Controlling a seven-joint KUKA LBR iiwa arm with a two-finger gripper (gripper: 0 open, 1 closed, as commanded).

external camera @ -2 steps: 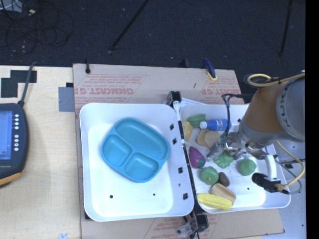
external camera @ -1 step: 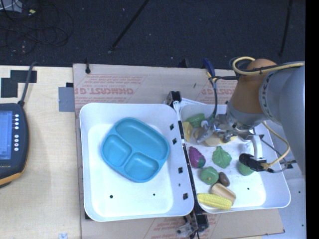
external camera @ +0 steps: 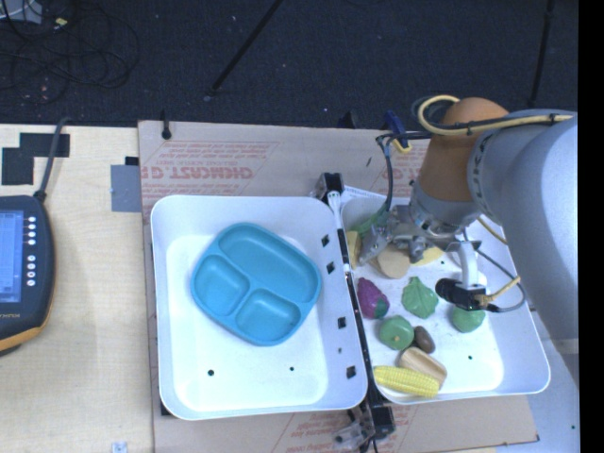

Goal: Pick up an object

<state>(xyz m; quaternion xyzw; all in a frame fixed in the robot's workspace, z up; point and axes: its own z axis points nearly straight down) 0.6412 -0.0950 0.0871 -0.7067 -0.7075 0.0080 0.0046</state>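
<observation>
Grey pincer (external camera: 389, 243) sits next to a pale round toy (external camera: 394, 265) in the right bin (external camera: 510, 361); its opening cannot be told.

Arm (external camera: 538, 215): broad, smooth grey shell with rounded edges and a soft sheen, at the right of the scene.
Orange band (external camera: 453, 163): glossy orange, domed at its far end, shading to dull brown nearer the wrist.
Cable (external camera: 388, 173): thin and dark, running along the band's left side, with a small blue clip (external camera: 394, 126) at its far end.
Gripper (external camera: 394, 243): grey metal, angular, with paler parts (finer detail is blurred).
</observation>
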